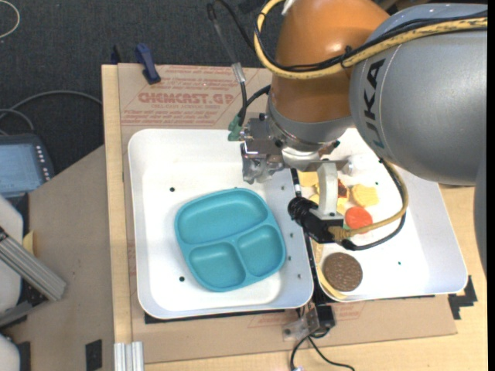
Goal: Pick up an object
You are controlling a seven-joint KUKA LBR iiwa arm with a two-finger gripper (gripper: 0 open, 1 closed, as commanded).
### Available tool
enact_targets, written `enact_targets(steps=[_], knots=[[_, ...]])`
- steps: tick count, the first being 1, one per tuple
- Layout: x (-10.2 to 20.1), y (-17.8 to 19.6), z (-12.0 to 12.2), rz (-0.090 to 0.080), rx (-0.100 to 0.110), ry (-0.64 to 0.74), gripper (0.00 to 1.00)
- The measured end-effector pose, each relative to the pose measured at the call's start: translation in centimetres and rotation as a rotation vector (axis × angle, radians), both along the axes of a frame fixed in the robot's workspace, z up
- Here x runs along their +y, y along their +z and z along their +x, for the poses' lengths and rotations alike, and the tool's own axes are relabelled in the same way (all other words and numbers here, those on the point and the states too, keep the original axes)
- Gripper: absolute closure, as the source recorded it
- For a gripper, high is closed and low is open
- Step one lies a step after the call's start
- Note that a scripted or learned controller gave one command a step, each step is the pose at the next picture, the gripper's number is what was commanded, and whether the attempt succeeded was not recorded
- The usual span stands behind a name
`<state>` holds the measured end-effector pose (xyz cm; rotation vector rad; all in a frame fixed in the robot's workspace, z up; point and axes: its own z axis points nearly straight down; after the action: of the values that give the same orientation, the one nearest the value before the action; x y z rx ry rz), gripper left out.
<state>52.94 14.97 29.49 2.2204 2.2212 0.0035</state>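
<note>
Honestly the arm (418, 91) eats up most of the right bin (433, 261), so a good chunk of what's in there is hidden. Can't tell how the jaws stand, the wrist covers them from above. Just beside the jaws are an orange-red ball (358, 217) and a yellow piece (365, 197); the rest is too covered to name. Below the jaws in the view sits a brown round thing (342, 270). Toward the view's left of the jaws, the left bin (155, 176) holds a teal divided plate (228, 238). Both bins sit on a brown board (178, 91) on the desk, dark floor (62, 22) behind.
</note>
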Motion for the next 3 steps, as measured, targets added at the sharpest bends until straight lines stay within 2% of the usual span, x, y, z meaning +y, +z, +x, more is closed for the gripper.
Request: enact_targets(steps=[1, 2, 3], knots=[[0.0, 1.0, 0.0, 0.0, -0.002, 0.0, 1.0], [5.9, 17.9, 2.6, 0.007, -0.019, 0.006, 1.0], [5.3, 23.0, -4.0, 0.004, -0.006, 0.004, 1.0]])
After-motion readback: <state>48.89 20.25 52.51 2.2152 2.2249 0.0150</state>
